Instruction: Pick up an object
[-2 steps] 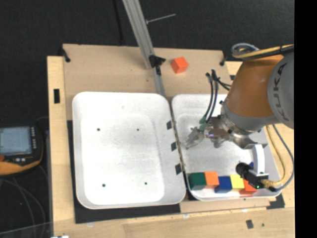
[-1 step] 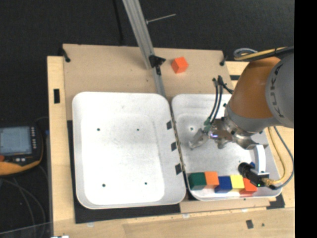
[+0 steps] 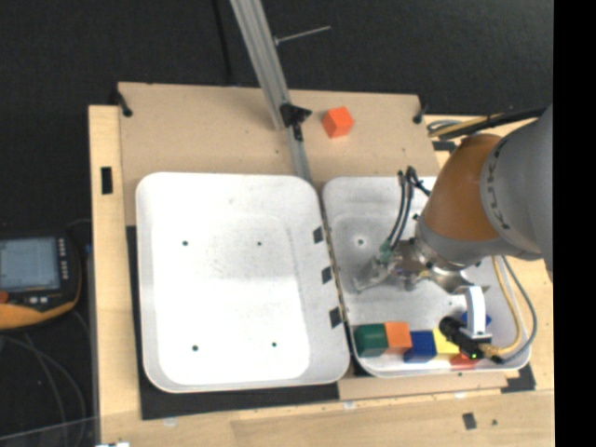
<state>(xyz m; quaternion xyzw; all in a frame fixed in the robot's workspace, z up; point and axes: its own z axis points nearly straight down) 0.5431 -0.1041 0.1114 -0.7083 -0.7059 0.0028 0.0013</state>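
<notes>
left bin (image 3: pixel 228 277) bare white. right bin (image 3: pixel 372 203) holds a row of blocks along its near edge: green block (image 3: pixel 371 339), orange block (image 3: pixel 399 334), blue block (image 3: pixel 420 345), yellow block (image 3: pixel 445 343). gripper (image 3: pixel 384 270) sits over mid bin, blocks lie toward the near edge from it, apart. finger state: cannot tell, too blurred. stray orange cube (image 3: pixel 337 122) on bench behind bins.

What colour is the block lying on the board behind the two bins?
Orange; the block shows in the camera view.
</notes>
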